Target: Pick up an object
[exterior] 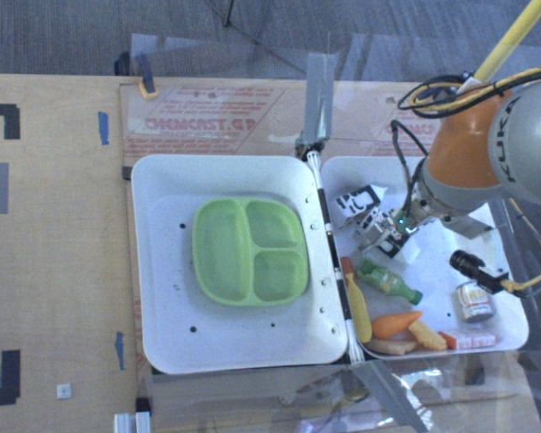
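We see the gripper (385, 226) low in the right bin (514, 327), toward that bin's ten o'clock corner. We cannot tell how wide it stands, nor whether anything sits in it; the metalwork there is too cluttered to read. The nearest candidate is the green bottle (389, 282), lying on its side just toward five o'clock from the gripper, cap pointing to the lower right. We judge it light, rigid plastic, smooth and round, so likely to roll or slip; a hold across its fatter body seems safest. At six o'clock lie a carrot (397, 324) and a banana (357, 307). The left bin (153, 242) carries a green divided plate (250, 251).
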You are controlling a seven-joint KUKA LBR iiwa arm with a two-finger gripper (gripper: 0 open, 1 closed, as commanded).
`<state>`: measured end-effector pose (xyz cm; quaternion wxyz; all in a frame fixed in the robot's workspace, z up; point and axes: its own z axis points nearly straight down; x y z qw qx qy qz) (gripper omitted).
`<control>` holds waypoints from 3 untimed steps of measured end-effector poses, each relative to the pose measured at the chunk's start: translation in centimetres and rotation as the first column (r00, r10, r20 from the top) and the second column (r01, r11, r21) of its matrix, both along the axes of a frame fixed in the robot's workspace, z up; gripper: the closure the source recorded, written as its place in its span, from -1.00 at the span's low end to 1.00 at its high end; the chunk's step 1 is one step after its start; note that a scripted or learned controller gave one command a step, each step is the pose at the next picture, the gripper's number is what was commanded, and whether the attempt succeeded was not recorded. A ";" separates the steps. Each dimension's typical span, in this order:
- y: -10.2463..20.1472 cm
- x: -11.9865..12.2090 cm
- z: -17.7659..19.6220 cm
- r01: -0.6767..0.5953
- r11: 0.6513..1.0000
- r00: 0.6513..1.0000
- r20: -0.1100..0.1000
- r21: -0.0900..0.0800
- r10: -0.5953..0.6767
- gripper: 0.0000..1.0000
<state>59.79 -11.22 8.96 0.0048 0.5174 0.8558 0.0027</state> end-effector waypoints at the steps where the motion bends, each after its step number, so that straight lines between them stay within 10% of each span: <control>1: -0.2 0.2 1.2 0.002 1.000 1.000 0.005 -0.003 -0.002 1.00; 2: -3.4 3.8 0.5 -0.029 1.000 1.000 0.008 -0.001 0.029 1.00; 3: -3.4 3.4 -0.1 -0.030 1.000 1.000 -0.003 -0.001 0.030 -1.00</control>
